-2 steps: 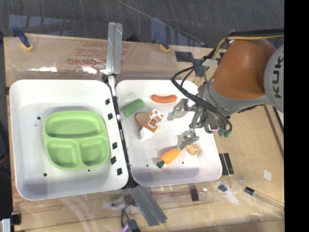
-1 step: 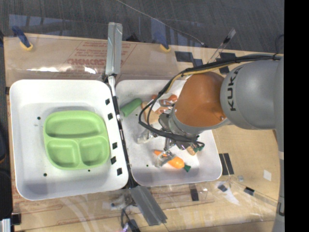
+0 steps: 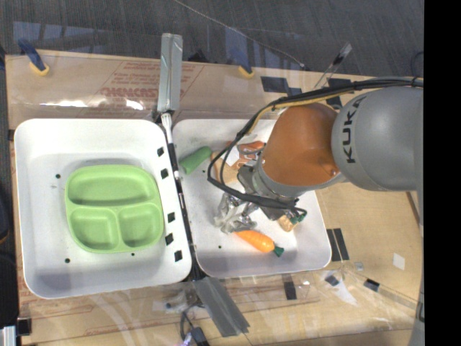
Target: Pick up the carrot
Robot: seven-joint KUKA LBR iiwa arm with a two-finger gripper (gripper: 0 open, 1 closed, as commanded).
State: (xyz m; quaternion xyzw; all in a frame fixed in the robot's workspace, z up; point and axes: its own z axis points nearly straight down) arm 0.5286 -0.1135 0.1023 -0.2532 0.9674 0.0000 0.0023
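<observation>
The carrot [image 3: 256, 241], orange with a small green stem end at its right, lies flat on the floor of the right bin [image 3: 216, 262] near the front wall. My gripper [image 3: 232, 215], a silvery shape below the orange wrist band, hangs just above and to the left of the carrot's blunt end. The carrot rests on the bin floor, apart from the gripper as far as the view shows. The arm's grey body and orange band cover much of the bin's right half.
A green cylinder-like item [image 3: 194, 158] lies at the right bin's back left. Small items peek from under the arm: an orange-and-white one [image 3: 249, 148] and a brown one [image 3: 287, 223]. A green divided plate [image 3: 113, 207] sits in the left bin [image 3: 36, 193].
</observation>
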